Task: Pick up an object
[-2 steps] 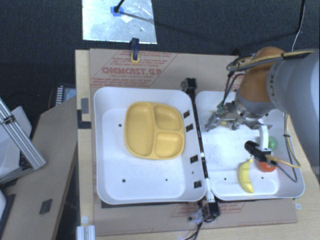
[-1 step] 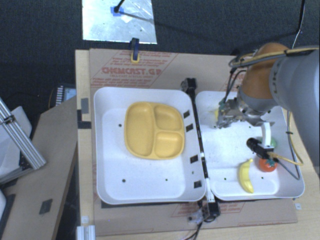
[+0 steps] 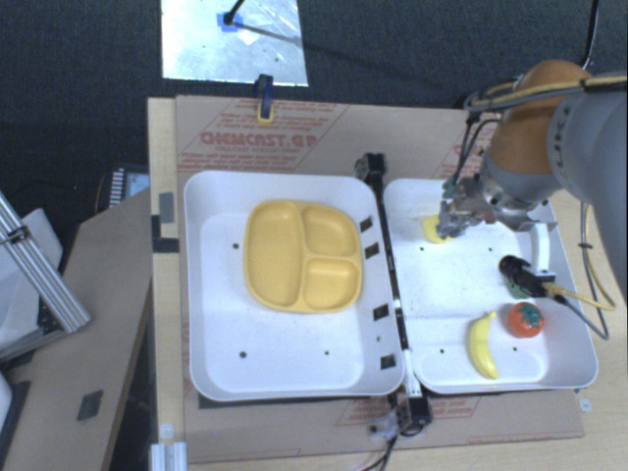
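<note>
My gripper (image 3: 447, 226) hangs low over the far left part of the right bin (image 3: 461, 292), right above a small yellow object (image 3: 432, 231) that peeks out beside the fingertips. Whether that object is between the fingers is hidden by the gripper body. A yellow banana (image 3: 482, 345) lies near the right bin's front edge. Beside it, further right, sits a red tomato-like ball with a green top (image 3: 525, 320).
The left bin (image 3: 216, 263) holds a yellow divided plate (image 3: 300, 255) in its middle. A black divider rail (image 3: 386, 263) with clips runs between the two bins. The arm's grey body with the orange band (image 3: 535, 116) looms over the right bin's far right corner.
</note>
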Controlling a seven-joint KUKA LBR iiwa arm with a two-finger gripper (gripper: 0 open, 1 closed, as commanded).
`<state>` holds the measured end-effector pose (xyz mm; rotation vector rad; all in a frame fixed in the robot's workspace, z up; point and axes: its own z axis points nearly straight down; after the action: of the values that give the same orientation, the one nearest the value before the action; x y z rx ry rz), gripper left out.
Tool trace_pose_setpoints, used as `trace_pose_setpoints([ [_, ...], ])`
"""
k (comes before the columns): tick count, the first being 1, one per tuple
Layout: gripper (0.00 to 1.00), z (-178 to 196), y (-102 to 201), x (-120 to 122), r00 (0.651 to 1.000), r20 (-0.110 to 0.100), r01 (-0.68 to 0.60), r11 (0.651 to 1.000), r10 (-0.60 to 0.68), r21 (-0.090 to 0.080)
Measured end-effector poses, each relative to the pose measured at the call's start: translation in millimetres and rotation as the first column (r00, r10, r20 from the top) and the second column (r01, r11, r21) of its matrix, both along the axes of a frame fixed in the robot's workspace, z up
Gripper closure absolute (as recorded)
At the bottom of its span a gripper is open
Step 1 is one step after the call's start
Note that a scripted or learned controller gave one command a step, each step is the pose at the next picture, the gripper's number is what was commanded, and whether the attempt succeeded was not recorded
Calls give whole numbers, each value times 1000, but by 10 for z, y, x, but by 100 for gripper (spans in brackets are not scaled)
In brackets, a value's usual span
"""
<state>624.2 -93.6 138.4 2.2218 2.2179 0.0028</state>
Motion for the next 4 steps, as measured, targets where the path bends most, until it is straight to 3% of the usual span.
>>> trace_pose_setpoints([
  [2, 100, 1022, -29, -37, 1000, 3, -3, 1000, 3, -1],
  [4, 100, 930, 1031, 115, 1000, -1, -12, 1000, 12, 2],
])
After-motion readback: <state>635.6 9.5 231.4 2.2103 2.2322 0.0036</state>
